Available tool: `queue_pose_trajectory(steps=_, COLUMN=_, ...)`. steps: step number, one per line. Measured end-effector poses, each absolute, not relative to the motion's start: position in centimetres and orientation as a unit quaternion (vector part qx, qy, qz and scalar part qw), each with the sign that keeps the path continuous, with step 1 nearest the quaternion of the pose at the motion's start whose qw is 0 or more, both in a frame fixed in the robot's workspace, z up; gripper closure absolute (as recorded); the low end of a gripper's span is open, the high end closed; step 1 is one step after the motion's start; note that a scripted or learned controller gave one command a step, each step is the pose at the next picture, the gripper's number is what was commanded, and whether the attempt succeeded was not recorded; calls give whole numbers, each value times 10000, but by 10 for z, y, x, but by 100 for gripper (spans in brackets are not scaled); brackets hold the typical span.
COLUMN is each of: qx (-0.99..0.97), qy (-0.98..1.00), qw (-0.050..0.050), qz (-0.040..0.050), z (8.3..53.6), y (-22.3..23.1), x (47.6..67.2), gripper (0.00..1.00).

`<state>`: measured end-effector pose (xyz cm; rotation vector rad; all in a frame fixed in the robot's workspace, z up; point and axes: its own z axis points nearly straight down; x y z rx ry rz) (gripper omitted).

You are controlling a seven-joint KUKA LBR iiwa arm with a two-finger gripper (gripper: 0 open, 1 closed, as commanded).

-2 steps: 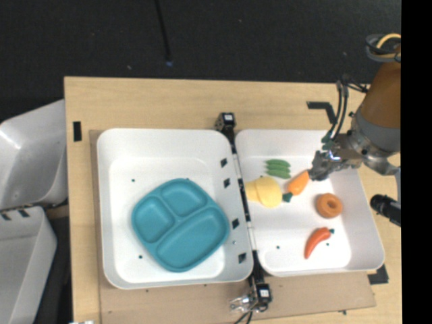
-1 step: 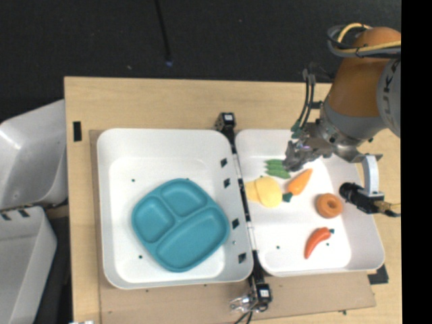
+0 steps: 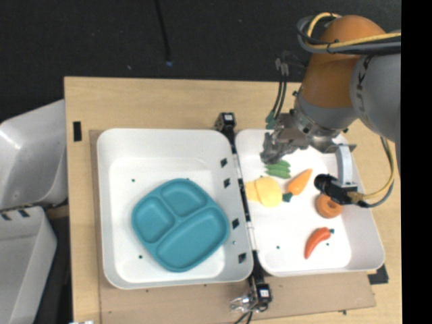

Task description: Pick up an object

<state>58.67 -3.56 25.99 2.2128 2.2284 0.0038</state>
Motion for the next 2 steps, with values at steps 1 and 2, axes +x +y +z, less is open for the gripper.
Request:
queue_pose_trajectory(steps=1, qx=7046, qy=7096, qw=7, qz=14, z=266, y=10, x=608, gripper=100)
queue_pose_trajectory(steps=2, qx=7054, qy=7088, qw=12, qz=9, z=260, y=51, x=636, gripper=100)
